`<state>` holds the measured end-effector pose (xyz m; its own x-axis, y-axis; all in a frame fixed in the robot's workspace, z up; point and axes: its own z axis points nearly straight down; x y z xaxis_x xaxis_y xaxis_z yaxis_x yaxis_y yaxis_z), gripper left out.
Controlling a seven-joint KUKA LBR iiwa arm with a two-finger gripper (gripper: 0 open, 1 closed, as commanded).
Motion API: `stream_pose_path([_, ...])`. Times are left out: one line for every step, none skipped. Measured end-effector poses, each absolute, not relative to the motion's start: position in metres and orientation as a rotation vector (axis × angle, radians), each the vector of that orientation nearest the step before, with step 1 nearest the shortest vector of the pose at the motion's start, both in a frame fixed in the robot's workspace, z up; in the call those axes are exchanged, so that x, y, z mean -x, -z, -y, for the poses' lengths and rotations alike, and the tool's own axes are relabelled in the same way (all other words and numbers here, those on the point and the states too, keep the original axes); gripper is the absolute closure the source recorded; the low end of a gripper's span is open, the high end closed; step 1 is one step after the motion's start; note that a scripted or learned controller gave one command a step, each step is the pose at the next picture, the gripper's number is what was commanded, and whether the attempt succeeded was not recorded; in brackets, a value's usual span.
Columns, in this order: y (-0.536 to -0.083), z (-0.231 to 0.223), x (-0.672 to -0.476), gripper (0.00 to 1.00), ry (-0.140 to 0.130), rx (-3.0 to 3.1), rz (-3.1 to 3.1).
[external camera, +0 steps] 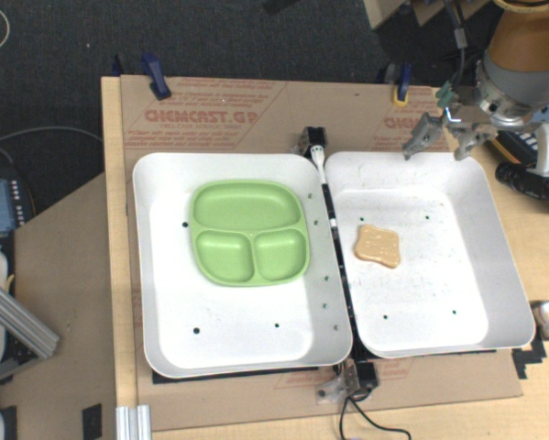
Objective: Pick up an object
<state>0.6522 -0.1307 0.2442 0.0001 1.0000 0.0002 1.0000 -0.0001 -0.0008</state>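
Stage: pick not begun | Tool (438,137): being held spread open, nothing gripped, above right bin's (476,330) far rim | Toast (378,246): lying in right bin, untouched | Left: descent, grasp, lift.

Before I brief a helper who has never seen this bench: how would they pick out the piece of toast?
Find the two white bins side by side and take the right bin. The toast slice lies flat on its floor, towards the left wall. It is small and tan, unlike the green divided plate in the left bin.
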Motion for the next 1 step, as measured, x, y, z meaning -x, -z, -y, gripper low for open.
stream_pose_path([-0.0790,0.1238,-0.5985,0.00,-0.001,2.220,2.213])
